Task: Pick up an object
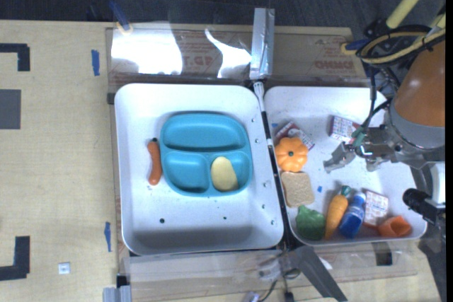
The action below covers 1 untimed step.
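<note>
Nothing lifted yet: no item sits between the jaws, so the pick remains wholly to do. Gripper (352, 152) hanging over the right bin (311, 97), to the right of the toy pumpkin (291, 153) and clear of it. Jaws appear parted, empty, pointing left toward the pumpkin; exact width hard to judge.

Taking the pumpkin as landmark: just below it, a tan bread slice (297, 188), lying flat. Further below that, a green vegetable (309, 221) against the bin's near rim. Right of the green piece, a toy carrot (336, 212), long axis running near to far, leafy end up toward the gripper, tip toward the near rim. Beside the carrot, a blue bottle (352, 217), roughly parallel to it. Further right, a small patterned packet (376, 204) and an orange piece (394, 226). Above and right of the pumpkin, another patterned packet (343, 126).

Likely nearest candidates: pumpkin, round with no real long axis, stem up; or the carrot, best gripped across its narrow width.

Far left of the pumpkin, in the left bin (134, 152): a blue divided tray (187, 141) holding a yellow lemon-like piece (224, 173), and an orange sausage-shaped toy (153, 162) beside the tray, long axis near to far.
</note>
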Available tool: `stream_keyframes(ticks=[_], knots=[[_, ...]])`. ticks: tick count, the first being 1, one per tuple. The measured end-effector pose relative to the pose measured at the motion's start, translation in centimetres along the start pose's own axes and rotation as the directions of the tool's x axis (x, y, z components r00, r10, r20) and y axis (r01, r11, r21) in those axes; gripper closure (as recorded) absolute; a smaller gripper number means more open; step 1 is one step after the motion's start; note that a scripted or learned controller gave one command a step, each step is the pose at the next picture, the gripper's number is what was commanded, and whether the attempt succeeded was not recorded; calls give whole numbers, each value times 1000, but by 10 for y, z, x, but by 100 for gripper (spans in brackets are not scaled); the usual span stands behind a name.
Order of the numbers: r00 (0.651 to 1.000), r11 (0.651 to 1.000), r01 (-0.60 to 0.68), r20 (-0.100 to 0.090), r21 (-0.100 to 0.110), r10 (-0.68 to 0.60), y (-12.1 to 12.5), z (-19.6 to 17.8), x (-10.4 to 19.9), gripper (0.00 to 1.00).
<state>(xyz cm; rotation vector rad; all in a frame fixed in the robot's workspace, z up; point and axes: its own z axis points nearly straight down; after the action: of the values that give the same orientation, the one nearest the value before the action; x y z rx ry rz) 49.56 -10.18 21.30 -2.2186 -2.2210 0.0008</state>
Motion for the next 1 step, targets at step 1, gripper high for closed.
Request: stream_keyframes(ticks=[1], knots=[[996, 996, 84, 3, -7, -84, -14, 118, -43, 0]])
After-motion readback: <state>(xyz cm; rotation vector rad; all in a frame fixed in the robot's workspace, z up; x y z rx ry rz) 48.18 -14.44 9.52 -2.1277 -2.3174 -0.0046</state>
